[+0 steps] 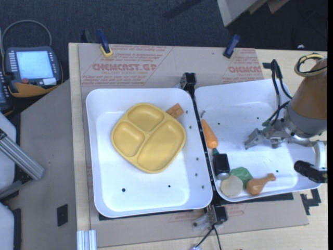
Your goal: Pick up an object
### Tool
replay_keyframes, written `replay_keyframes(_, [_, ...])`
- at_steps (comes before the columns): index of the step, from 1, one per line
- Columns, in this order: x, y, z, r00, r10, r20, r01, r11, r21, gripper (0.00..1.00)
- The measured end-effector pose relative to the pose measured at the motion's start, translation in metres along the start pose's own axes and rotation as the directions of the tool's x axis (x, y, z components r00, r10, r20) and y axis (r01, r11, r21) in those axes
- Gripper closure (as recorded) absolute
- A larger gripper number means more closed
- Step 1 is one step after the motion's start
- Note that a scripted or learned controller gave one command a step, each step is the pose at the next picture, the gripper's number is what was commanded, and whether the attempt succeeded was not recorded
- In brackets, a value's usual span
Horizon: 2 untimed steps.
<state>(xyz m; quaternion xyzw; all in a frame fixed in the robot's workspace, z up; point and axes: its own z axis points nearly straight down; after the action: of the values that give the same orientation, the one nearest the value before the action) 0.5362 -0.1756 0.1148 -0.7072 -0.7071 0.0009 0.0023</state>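
Pincer [260,138] over the right bin [234,100], fingers spread wide, holding nothing. Carrot [209,134], drumstick [260,183] lie nearby. Yellow plate [148,137] occupies the left bin [101,155].

My bench [156,61] is topped with printed cardboard, and two shallow white bins sit side by side on it, touching at the middle: the left bin [104,181] and the right bin [234,95]. Two blue clamps [231,46] grip its far edge.
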Motion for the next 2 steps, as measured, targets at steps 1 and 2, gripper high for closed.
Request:
replay_keyframes(1, [-0.001,0.001,-0.013,1.0,0.0,0.003,0.0,1.0,-0.005,1.0])
replay_keyframes(2, [0.006,0.006,-0.073,1.0,-0.002,0.005,0.002,1.0,-0.012,1.0])
